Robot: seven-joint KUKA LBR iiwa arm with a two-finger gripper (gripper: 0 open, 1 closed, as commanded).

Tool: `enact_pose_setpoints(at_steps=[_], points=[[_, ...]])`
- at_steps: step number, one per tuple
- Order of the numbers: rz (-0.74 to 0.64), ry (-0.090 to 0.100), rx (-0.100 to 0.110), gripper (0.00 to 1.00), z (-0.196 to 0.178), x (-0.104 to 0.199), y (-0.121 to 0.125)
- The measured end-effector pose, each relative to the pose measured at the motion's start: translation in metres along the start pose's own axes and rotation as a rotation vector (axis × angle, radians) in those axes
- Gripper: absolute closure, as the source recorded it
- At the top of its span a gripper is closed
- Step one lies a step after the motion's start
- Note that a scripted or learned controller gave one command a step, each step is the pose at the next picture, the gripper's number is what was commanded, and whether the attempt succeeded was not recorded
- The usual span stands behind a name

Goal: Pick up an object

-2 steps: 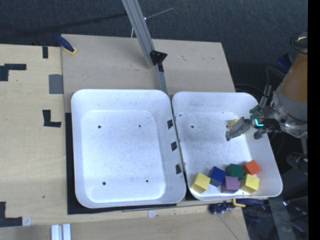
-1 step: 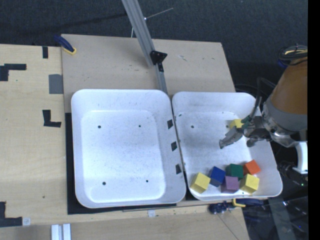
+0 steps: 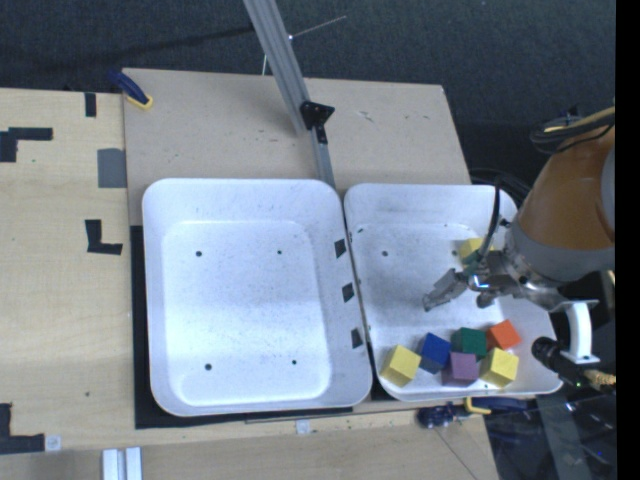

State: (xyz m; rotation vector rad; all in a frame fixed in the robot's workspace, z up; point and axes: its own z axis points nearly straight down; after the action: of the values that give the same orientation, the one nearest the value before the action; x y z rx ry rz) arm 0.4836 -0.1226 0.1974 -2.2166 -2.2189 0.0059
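Gripper (image 3: 440, 293) sits low in right bin (image 3: 400, 218), near its middle, arm coming in from 3 o'clock. Jaws: cannot tell, too blurred. Nothing seen between them. Blocks cluster at bin's 5 o'clock: yellow block (image 3: 402, 365), blue block (image 3: 435, 351), green block (image 3: 468, 341), purple block (image 3: 463, 367), orange block (image 3: 505, 334), second yellow block (image 3: 502, 367). Another yellow piece (image 3: 468, 249) lies by the wrist. Left bin (image 3: 160, 268) sits at 9 o'clock.
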Motion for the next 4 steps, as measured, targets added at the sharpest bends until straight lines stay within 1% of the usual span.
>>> enact_pose_setpoints(at_steps=[1,2,3,4], points=[[0.000,0.000,0.003,0.00,0.064,0.001,0.002],[0.000,0.001,-0.002,1.00,0.051,0.001,0.003],[-0.001,-0.002,-0.011,1.00,-0.011,0.004,0.005],[0.000,0.000,-0.005,1.00,-0.012,0.005,0.005]])
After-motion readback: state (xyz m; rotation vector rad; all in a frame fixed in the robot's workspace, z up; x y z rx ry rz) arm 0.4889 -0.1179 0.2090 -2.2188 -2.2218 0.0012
